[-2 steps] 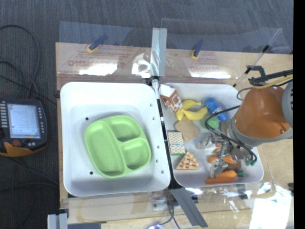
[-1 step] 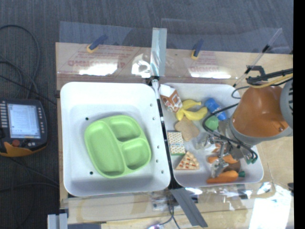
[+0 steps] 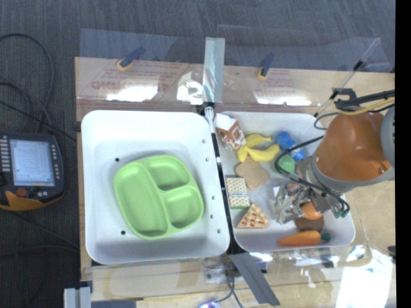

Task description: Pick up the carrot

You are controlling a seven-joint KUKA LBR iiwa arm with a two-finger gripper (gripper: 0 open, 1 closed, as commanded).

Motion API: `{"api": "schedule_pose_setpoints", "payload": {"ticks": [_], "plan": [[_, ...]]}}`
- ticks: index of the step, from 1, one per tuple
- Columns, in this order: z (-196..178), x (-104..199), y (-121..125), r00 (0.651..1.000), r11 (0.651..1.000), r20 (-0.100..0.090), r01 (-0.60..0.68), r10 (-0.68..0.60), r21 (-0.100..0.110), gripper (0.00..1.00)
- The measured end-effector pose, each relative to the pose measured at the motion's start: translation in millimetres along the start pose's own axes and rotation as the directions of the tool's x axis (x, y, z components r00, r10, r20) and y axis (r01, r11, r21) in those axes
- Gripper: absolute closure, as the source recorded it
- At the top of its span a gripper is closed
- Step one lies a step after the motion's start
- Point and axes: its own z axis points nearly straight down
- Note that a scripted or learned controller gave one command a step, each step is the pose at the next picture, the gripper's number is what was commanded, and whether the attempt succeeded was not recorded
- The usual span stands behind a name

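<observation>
Just below the gripper (image 3: 297,205), whose opening I cannot tell, the carrot (image 3: 299,239) looks light, stiff and smooth; grasp mid-body.

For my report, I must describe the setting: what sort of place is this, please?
Probably a robot lab test bench: a grey arm reaches over two white bins of toy food, and a control pendant lies on the carpet.

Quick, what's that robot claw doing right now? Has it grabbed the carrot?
Gripper: low in the right bin; grip cannot be told. Carrot lies apart, not held.
</observation>
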Motion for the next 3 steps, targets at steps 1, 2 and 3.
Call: {"api": "schedule_pose_setpoints", "payload": {"ticks": [1,2,3], "plan": [[-82.3,-84.3,47.9,0.994,0.994,-0.014,-0.108,0.108,-0.011,1.0],[-79.7,-82.0,46.6,0.994,0.994,-0.02,-0.111,0.111,-0.012,0.0],[-9.4,-10.3,50.9,0.981,0.982,-0.031,-0.191,0.19,-0.012,0.0]]}}
